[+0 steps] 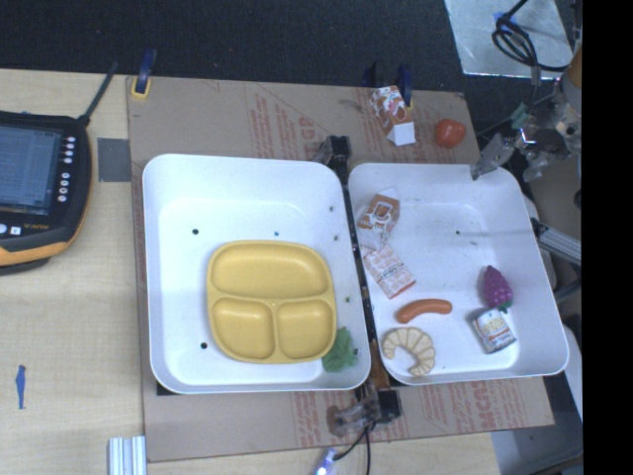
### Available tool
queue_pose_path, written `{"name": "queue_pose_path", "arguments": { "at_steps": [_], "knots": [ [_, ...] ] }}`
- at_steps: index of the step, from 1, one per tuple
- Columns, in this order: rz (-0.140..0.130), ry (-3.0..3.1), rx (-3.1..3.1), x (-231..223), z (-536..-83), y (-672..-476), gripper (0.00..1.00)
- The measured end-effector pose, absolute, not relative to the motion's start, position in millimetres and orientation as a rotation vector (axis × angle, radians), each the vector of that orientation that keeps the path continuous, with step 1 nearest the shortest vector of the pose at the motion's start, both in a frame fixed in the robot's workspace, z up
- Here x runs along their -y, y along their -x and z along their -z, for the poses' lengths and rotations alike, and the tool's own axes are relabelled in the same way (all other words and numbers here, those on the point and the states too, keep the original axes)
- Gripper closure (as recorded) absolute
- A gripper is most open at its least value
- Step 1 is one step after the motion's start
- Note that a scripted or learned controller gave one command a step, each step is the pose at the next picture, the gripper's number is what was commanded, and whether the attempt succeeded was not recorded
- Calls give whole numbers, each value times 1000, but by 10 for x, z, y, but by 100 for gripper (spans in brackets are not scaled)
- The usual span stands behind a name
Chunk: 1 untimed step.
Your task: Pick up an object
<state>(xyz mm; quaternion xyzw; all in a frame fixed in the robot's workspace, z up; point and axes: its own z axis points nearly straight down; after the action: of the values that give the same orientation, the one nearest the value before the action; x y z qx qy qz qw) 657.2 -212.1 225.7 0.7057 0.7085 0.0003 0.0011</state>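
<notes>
I am looking down at a slant on a bench. At the far left edge a teach pendant (pixel 35 188) with a dark screen and orange casing is lying on the pale wood, well apart from the bins.

Moving right, the left bin (pixel 168 201) is sitting on brown cardboard. A yellow divided plate (pixel 270 300) is taking up its middle and lower part, leaving open white floor along the top and left walls. A small green leafy toy (pixel 341 350) is resting at the plate's lower right corner, close to the bin's right wall.

The right bin (pixel 450 191) is touching the left one along a shared seam. Near its left wall I am seeing a brown and white packet (pixel 378 219), and just below it a pink and white packet (pixel 388 270). Lower down, a toy sausage (pixel 424 310) is lying above a croissant (pixel 409 349). Toward the right wall a purple grape bunch (pixel 496 287) is sitting just above a small can (pixel 494 330). The bin's upper middle is open floor.

Beyond the bin's top edge, on the cardboard, a small carton (pixel 391 113) and a red tomato (pixel 450 133) are standing.

At the far right, the gripper (pixel 506 153) is hovering over the right bin's upper right corner, near the rim. It is holding nothing; its fingers are too blurred for me to tell how far apart they are.
</notes>
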Motion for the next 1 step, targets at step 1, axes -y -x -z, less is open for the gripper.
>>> {"name": "queue_pose_path", "arguments": {
  "at_steps": [1],
  "knots": [
    [9, -2219, -2232, 2108, -1447, -6552, 0]
  ]
}}
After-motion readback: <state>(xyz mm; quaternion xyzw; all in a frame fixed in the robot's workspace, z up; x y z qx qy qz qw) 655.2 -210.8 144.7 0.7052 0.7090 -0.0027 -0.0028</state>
